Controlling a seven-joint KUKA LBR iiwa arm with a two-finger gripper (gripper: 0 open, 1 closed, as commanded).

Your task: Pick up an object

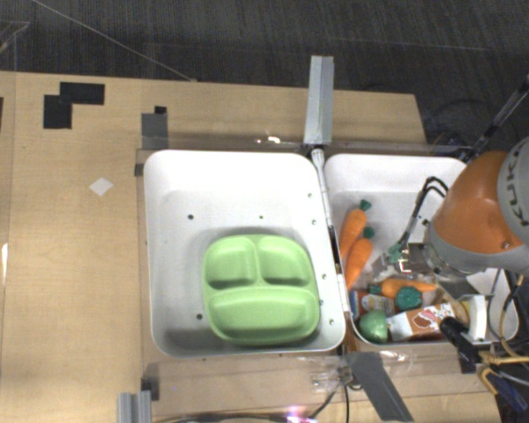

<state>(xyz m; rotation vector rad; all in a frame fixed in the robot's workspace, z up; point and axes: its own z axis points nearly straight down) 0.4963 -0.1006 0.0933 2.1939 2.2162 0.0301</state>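
Carrots (pixel 356 236) just left of claw (pixel 406 261).

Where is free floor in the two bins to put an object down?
Left bin: bare floor behind and left of the green tray. Right bin: bare behind the carrots; its front corner is crowded with toys.
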